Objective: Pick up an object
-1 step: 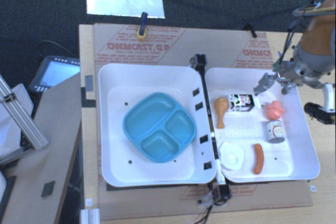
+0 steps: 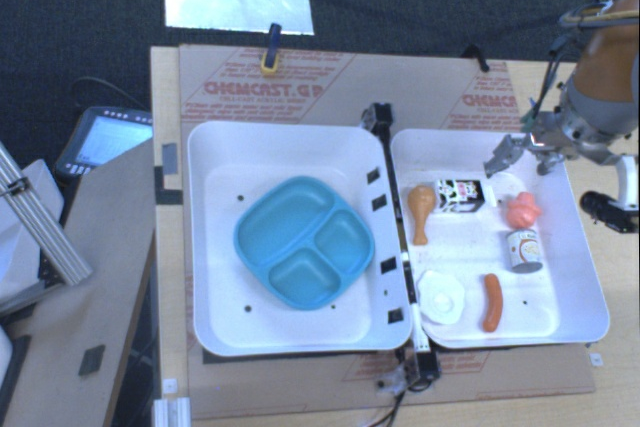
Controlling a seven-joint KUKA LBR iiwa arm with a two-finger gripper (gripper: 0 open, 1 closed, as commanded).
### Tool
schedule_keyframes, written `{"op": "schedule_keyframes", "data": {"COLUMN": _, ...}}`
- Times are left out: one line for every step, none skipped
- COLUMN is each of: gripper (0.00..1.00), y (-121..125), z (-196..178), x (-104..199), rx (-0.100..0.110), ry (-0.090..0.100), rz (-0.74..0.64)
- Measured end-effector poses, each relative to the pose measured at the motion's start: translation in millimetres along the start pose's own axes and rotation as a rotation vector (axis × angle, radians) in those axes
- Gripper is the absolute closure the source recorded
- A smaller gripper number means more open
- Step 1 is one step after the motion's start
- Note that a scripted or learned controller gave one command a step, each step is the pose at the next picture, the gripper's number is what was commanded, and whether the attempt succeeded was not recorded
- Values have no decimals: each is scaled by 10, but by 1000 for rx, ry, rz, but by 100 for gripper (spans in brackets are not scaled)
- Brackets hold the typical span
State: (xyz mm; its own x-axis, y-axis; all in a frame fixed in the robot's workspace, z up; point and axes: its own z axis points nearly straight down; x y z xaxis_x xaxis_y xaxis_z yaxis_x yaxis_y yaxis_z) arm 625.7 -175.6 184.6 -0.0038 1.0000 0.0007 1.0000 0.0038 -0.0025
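The gripper (image 2: 527, 153) hangs spread wide and empty over the right bin's (image 2: 580, 315) far edge. Below sit milk carton (image 2: 462, 195), drumstick (image 2: 421, 211), pink toy (image 2: 522, 210) and can (image 2: 524, 250), crowded together. Coming down between them, I reckon it could knock one aside and shut on nothing.

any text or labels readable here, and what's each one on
"CHEMCAST GP" in red, on the protective sheet under the bins; it repeats at the right, too cut off to read.
Black-and-white carton: print too blurred to read.
Small can: label too small to read.
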Motion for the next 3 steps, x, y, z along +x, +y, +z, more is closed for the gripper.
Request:
{"op": "schedule_keyframes", "data": {"gripper": 0, "y": -29, "z": 450, "x": 2, "rx": 3, "ry": 0, "rz": 1}}
{"op": "schedule_keyframes", "data": {"gripper": 0, "y": 25, "z": 751, "x": -11, "rx": -15, "ry": -4, "rz": -1}}
{"op": "schedule_keyframes", "data": {"gripper": 100, "y": 42, "z": 681, "x": 12, "rx": -16, "ry": 1, "rz": -3}}
